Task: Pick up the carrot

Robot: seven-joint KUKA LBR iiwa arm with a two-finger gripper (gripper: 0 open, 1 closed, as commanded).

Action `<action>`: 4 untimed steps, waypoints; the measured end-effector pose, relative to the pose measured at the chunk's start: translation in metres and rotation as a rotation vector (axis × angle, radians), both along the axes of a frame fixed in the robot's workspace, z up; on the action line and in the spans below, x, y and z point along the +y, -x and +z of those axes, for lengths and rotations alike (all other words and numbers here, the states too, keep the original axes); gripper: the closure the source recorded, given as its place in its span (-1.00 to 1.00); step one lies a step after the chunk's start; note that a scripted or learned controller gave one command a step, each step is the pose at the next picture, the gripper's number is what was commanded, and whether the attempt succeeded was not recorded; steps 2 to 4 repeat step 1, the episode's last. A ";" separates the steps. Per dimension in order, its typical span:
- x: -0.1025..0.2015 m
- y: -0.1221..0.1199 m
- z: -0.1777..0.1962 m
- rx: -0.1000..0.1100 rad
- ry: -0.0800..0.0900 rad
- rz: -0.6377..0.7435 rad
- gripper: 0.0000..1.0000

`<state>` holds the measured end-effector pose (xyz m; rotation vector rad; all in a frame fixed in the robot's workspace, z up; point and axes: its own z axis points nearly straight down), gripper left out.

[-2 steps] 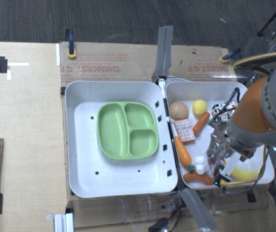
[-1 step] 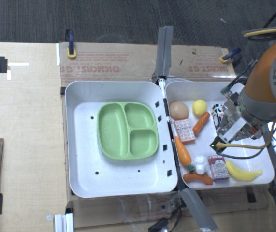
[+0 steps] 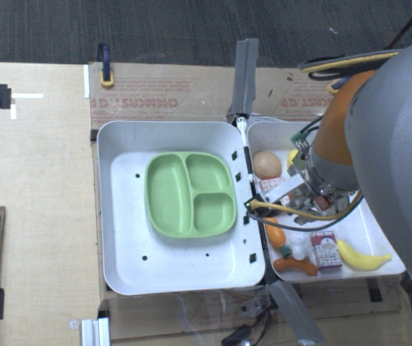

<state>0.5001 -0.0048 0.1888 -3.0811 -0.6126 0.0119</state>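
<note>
Carrot [image 3: 296, 266] lies below the arm's [image 3: 379, 143] wrist

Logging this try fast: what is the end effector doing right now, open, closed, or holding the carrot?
End effector: cannot be told; it sits low over the right bin. The carrot lies in that bin, apart from it.

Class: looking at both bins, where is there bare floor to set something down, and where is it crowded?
Free: the left bin floor around the green tray, widest along its left and front walls. Crowded: the right bin, with carrot, banana, small box and the arm.
</note>
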 end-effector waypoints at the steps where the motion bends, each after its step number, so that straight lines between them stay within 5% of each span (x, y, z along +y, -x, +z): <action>1: 0.000 0.022 0.000 0.001 -0.004 0.345 1.00; 4: 0.000 0.022 0.000 0.001 -0.004 0.345 1.00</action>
